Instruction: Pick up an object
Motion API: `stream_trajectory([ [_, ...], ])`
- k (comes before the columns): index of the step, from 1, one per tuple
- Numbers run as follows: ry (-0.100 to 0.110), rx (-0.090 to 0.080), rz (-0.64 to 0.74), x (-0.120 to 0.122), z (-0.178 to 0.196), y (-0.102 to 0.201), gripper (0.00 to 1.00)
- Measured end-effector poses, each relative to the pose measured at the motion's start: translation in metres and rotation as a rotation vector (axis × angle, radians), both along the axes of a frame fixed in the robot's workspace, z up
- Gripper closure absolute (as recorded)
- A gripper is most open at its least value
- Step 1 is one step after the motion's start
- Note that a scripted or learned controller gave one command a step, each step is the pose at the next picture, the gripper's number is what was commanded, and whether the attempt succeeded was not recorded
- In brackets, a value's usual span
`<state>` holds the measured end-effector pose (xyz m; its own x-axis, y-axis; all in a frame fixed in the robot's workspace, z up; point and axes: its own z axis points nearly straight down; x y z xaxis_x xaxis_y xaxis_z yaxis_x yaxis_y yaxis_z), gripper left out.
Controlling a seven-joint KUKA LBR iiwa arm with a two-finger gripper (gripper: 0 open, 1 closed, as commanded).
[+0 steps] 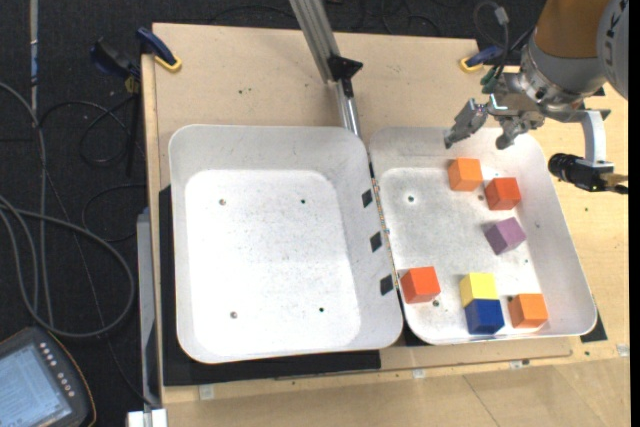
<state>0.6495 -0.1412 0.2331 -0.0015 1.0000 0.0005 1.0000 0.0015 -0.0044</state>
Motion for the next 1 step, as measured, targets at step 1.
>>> stream_trajectory([
  [1,-0.003,-0.001,0.001,0.0005,0.0026,0.0001,0.00],
])
